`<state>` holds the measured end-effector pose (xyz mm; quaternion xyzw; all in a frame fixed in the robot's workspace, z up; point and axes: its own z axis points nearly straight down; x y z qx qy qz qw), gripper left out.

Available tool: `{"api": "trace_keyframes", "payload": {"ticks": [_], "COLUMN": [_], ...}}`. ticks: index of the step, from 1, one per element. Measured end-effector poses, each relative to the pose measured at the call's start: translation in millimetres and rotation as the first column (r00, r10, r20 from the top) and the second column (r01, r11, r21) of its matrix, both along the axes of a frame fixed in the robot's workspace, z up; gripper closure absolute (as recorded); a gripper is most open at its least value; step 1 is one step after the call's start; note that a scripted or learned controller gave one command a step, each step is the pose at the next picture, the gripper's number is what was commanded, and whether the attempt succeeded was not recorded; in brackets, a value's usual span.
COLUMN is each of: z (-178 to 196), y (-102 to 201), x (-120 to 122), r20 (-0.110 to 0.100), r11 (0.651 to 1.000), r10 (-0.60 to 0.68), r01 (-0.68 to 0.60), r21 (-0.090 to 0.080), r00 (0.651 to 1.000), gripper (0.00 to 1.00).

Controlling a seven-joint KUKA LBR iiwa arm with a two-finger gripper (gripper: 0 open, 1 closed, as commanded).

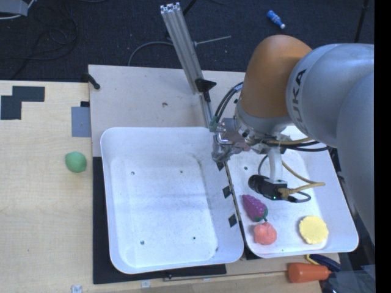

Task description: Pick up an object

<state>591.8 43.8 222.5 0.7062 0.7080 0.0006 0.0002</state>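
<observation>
Pale bench (36, 212), and your tool (220, 156) hangs over the right-hand bin's (333, 194) inner rim. Open or clenched, can't tell. Purple fruit (255, 206) lies inside it, camera-side and rightward of the tool, long axis slanted.

Far side: dark carpet floor (91, 35), loose cables (146, 44) across it, small blue item (276, 20) far right. Pale wood bench (36, 224) fills left and near. Aluminium rail (183, 41) slants over the bench's far edge. Light even, diffuse.
</observation>
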Motion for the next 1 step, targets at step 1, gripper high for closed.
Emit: {"api": "trace_keyframes", "payload": {"ticks": [1], "z": [14.1], "y": [42.8], "x": [-21.1], "r20": [-0.001], "r11": [1.0], "r10": [0.0], "r01": [0.0], "r21": [0.0], "r00": [1.0], "gripper": [1.0]}}
